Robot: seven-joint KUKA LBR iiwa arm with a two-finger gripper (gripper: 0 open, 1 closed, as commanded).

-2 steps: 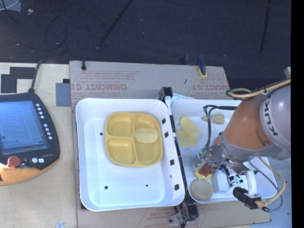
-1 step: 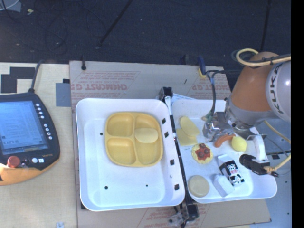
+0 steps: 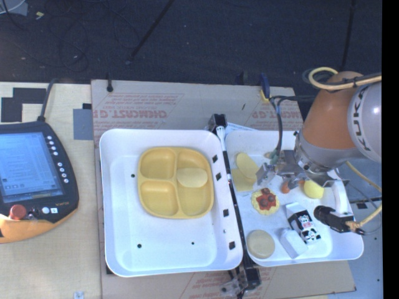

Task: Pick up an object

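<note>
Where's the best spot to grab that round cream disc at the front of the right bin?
Probably come straight down on the round cream disc and pinch across its opposite edges. It lies flat with open floor on its left and back; the white block crowds its right.

A single fixed camera hangs above the table and looks down at a slant, far enough off to take in both shallow white plastic bins. The left bin lies mid-frame and the right bin beside it. The grey and orange robot arm enters from the right; dark floor fills the far edge.
</note>
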